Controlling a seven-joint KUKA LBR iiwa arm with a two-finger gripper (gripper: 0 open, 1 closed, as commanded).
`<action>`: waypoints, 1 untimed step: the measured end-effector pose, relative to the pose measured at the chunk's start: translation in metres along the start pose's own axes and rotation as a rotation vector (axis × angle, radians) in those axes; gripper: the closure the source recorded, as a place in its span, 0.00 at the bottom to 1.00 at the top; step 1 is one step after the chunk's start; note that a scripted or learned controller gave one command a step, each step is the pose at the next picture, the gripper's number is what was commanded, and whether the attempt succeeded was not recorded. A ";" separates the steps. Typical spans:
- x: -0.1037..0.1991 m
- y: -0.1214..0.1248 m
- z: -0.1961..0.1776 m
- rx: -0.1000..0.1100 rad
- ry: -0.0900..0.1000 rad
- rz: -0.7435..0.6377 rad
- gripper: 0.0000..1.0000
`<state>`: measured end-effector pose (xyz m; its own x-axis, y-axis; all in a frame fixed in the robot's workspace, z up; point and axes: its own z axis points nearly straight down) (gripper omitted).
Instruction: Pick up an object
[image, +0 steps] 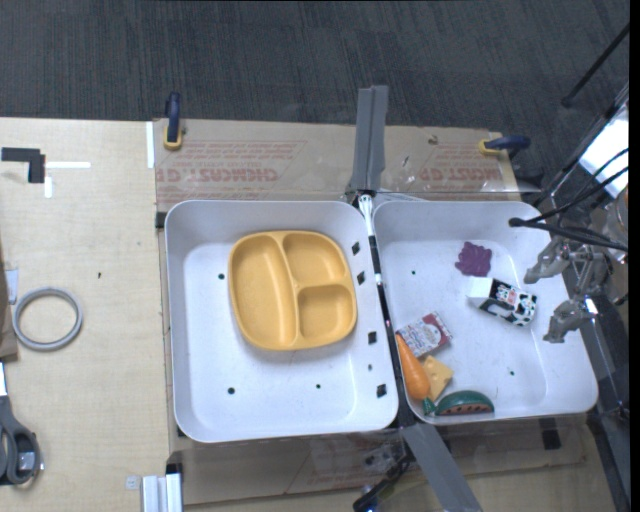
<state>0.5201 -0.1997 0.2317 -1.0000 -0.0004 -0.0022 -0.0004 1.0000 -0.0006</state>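
Lying in the right bin (570, 395) are the small things on offer: a black-and-white box (506, 302) near the far right, a purple piece (474, 259) just behind it, a red-and-white packet (425, 333) nearer the middle, and along the near-left wall a carrot (409, 372), a yellow wedge (438, 377) and a watermelon slice (465, 403) crowding together. The pincer (563, 295) is hanging over the bin's right rim, just beside the black-and-white box; its two fingers are standing apart, released, gripping nothing and touching none of the objects as far as can be seen. In the left bin (190, 400) a yellow divided plate (293, 289) is sitting alone. Out on the tabletop (90, 400) to the left, a grey tape ring (44, 318) is resting, well apart from both bins.
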 end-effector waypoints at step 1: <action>-0.077 0.014 0.035 0.001 -0.001 0.336 0.00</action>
<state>0.5974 -0.1857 0.1966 -0.9442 0.3294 -0.0038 0.3294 0.9442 -0.0008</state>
